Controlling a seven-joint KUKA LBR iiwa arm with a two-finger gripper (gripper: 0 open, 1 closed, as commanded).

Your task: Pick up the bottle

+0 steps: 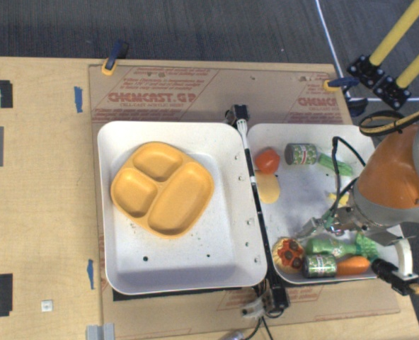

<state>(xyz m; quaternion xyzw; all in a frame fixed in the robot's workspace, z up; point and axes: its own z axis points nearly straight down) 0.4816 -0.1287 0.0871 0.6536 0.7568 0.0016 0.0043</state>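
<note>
Low, gripper over clutter at right bin front edge; grip state unreadable; bottle near back rim, open floor between

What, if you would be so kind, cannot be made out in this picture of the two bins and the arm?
- Claw: in the camera view the arm's wrist covers much of it, so its state and any hold cannot be judged.
- Right bin: its right side is hidden beneath the arm.
- Bottle: label too small to read.
- Items at the right bin's near edge: crowded and overlapping, hard to identify.
</note>
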